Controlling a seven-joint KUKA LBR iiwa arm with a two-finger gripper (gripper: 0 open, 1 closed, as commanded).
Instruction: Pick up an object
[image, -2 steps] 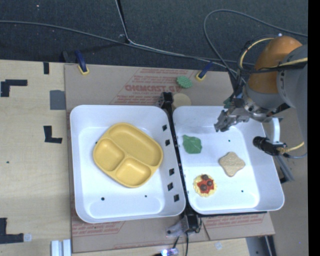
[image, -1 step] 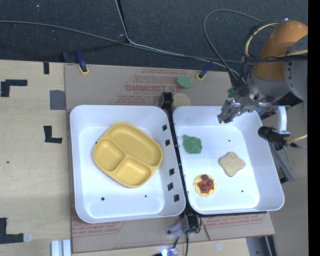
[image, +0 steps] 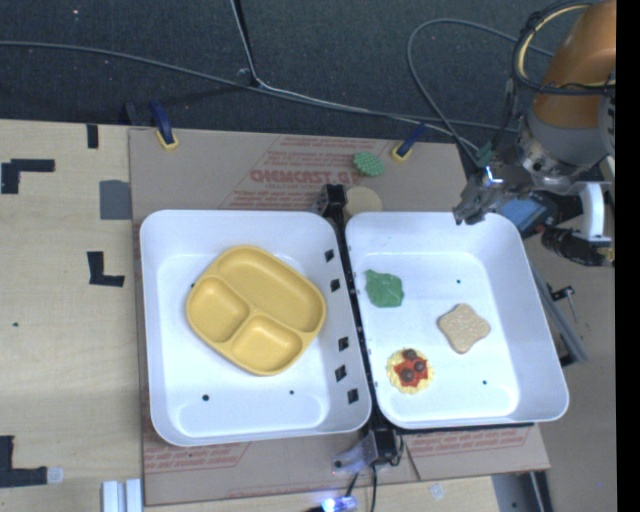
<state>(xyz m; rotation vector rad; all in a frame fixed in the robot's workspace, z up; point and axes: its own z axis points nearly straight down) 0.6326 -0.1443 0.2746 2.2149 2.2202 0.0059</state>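
Two white bins are sitting side by side on the bench. The left bin is holding a yellow divided plate. The right bin is holding a green piece, toast and a small pizza, all probably light, stiff toys, best pinched across their edges. The claw is hovering over that bin's far corner, its opening hard to tell.

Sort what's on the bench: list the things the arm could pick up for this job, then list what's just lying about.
Job:
- green piece, right bin
- toast-like piece, right bin
- small pizza-like piece, right bin
- gripper, above that bin's far right corner

Lying about:
- yellow divided tray, left bin
- green waffle-like piece, on the cardboard behind the bins
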